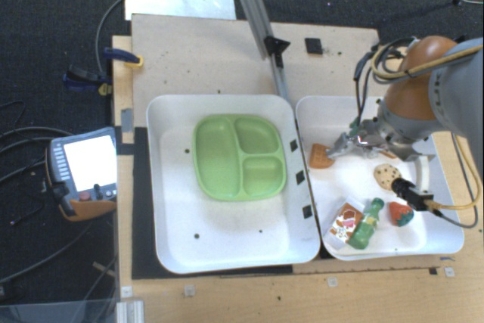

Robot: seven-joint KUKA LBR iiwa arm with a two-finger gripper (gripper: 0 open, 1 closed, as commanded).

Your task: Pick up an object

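Observation:
In the right bin (439, 242) lie several small objects. An orange-brown wedge (321, 156) sits by the bin's left wall. A tan speckled cookie (386, 175) lies in the middle. At the front are a red-and-white packet (345, 223), a green bottle (367, 224) and a red and green fruit piece (401, 213). My gripper (349, 142) hangs low over the bin's back half, just right of the orange-brown wedge and left of the cookie. I see nothing held in it.
The left bin (170, 238) holds a green divided plate (240, 156). A metal pole (253, 0) slants across the bench behind the bins. Yellow and black cables (446, 204) trail from the wrist over the right bin's right side.

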